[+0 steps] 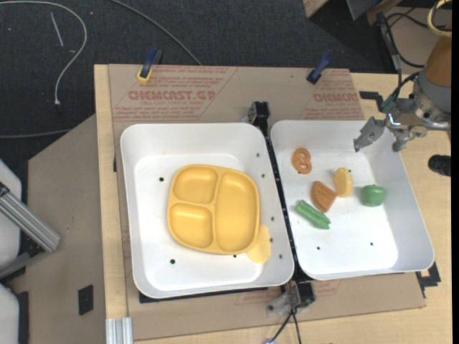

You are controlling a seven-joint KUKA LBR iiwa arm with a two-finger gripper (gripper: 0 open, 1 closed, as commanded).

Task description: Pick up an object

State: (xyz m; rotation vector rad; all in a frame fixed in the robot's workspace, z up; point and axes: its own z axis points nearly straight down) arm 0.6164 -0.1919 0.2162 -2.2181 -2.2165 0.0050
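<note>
The right bin holds several small toy foods: an orange pretzel, a yellow piece, an orange wedge, a green apple-like piece and a long green piece. My gripper hangs over the bin's far right corner, above and to the right of the foods. Its two grey fingers are spread wide apart with nothing between them.
The left bin holds a yellow divided plate with a small yellow piece at its lower right. Blue clamps hold the cardboard at the far edge. Cables run behind the arm at the right.
</note>
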